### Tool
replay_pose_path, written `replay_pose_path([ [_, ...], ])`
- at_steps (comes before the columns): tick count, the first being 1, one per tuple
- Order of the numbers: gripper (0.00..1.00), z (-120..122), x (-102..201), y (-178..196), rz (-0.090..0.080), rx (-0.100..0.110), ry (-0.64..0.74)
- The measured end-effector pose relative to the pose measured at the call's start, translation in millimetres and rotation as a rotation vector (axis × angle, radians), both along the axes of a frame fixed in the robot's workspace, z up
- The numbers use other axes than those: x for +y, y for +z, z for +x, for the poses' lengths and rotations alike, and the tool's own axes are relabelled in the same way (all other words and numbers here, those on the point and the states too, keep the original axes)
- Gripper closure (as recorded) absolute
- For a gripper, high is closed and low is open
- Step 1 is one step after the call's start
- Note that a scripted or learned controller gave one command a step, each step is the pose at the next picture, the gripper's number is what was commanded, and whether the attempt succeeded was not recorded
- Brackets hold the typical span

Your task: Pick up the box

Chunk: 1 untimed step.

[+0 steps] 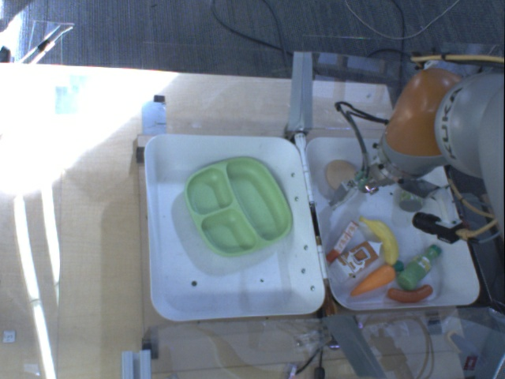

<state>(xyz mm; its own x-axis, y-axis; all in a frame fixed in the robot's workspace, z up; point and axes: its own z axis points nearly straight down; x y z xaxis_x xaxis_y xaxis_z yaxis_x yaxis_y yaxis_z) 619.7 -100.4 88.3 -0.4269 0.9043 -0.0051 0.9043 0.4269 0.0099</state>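
Observation:
The box (354,253) is small, white with orange and brown print, and lies flat in the right bin (471,284), near its left wall. My gripper (357,185) hangs over the upper left part of that bin, a short way above and behind the box, apart from it. It points down and to the left from the orange-banded wrist (417,117). Nothing shows in it.
A banana (383,238), a carrot (373,279), a green bottle (418,267) and a red sausage (410,294) crowd around the box. A tan round thing (339,172) lies by the gripper. The left bin (170,290) holds a green divided plate (238,205). A small bottle (155,114) stands on the bench.

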Motion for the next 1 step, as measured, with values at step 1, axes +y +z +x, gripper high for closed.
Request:
replay_pose_path([
  [1,1.0,2.8,1.6,11.7,0.002,-0.007,0.002],
])
